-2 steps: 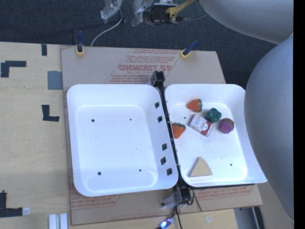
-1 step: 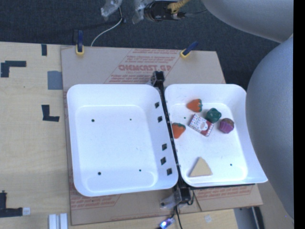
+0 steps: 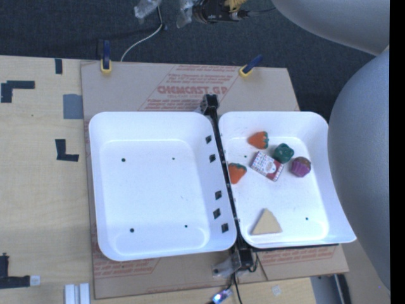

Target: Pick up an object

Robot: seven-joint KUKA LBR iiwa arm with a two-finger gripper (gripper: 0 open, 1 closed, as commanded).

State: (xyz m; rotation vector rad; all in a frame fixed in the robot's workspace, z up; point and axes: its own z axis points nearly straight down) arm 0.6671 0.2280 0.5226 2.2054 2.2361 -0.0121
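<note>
Gripper (image 3: 166, 5) sits at the top edge of the camera view, above the dark floor and well clear of both bins. Two pale metallic fingers (image 3: 147, 4) point down-left with a visible gap between them, so the jaws are spread and nothing is pinched or touched.

Grey arm body (image 3: 354, 18) fills the upper-right and right side.

Left shallow white bin (image 3: 104, 128) holds no objects. Right shallow white bin (image 3: 316, 128) holds all six:
- orange-red toy pepper with green stem (image 3: 258, 139), upper middle
- dark green rounded toy (image 3: 283, 152), just right of it
- purple rounded toy (image 3: 300, 166), near the green one, toward the right wall
- small red-and-white printed box (image 3: 266, 166), tilted, centre of bin
- orange-red toy with green top (image 3: 236, 172), against the divider between bins
- tan flat wedge-shaped piece (image 3: 267, 223), near the front wall, apart from the rest

Both bins rest on a brown cardboard sheet (image 3: 190, 87) clamped at the back by two yellow-blue clips (image 3: 105, 65).
</note>
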